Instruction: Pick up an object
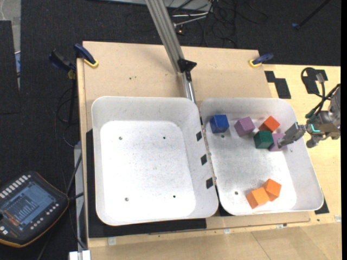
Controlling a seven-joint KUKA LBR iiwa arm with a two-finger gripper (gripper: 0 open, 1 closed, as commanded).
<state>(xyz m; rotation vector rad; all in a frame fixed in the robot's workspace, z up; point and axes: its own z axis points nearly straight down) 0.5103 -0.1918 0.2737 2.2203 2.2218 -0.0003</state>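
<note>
From my overhead camera, the right bin (303, 169) held a blue block (219, 123), purple block (245, 125), green block (263, 139), and three orange blocks: one (269, 124) upper right, two (264, 193) lower. The gripper (295, 134) sat at the right edge; I couldn't tell its grip. The left bin (100, 161) sat alongside.

Light: I read it as even and overhead, bright on both white bins (146, 110).
Shadows: short and soft beside the blocks.
Floor: dark, detail lost.
Sharpness: slightly soft throughout; speckle visible in bins.
</note>
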